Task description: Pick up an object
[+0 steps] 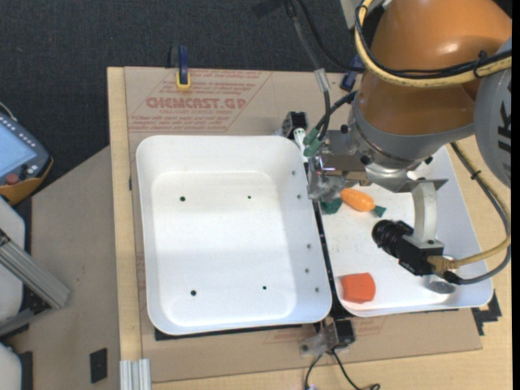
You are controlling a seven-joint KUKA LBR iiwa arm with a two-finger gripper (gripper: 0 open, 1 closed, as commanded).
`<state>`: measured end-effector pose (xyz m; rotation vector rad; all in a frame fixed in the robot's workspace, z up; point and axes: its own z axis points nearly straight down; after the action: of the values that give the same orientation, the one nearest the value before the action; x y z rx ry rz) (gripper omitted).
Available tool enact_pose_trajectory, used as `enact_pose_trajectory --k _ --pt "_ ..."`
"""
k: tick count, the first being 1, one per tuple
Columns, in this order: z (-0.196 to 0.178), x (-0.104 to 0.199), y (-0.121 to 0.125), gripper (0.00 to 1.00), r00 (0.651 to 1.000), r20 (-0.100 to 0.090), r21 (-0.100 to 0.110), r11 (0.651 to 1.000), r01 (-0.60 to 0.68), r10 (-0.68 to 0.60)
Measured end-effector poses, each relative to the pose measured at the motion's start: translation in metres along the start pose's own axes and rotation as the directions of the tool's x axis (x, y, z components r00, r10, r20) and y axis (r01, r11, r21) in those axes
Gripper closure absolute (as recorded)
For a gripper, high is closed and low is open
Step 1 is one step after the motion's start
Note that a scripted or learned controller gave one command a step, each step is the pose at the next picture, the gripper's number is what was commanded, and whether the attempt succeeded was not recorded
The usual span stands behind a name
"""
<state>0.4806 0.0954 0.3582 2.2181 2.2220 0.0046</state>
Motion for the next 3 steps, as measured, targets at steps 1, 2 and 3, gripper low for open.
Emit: enact_pose_trajectory --k 1,2,3 --pt "0.015 0.03 -0.002 1.0 1.0 0.001 0.007 1.0 0.0 0.0" --pt "-0.179 -0.005 0.0 1.0 1.0 -0.004 -0.018 1.0 -0.003 0.002" --pt "-0.057 0.037 -0.002 1.0 1.0 0.003 0.014 1.0 0.001 -0.001"
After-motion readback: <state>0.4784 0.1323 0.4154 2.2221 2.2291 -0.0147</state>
